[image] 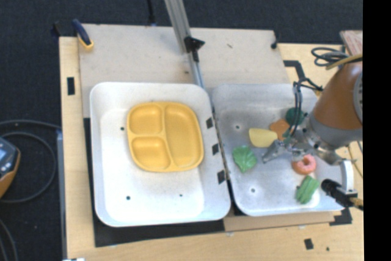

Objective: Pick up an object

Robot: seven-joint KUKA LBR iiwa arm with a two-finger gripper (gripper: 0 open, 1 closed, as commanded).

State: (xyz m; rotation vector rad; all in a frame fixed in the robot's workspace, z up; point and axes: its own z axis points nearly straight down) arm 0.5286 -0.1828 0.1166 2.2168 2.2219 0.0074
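Right bin [256,202] taken as landmark; left bin holds a yellow divided plate [165,135]. Arm [336,108] leans over the landmark's right side, gripper [282,147] low near its middle; open or closed cannot be told. Yellow piece [261,137], likeliest target, lies just left of the gripper, long axis roughly left-right, blunter end toward the plate. Green leaf [245,159] sits below-left, pink ring [303,164] and green block [306,189] toward the lower right corner.

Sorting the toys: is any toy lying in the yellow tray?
No. The yellow tray holds nothing; the toys, like the pink ring, lie in the right bin.
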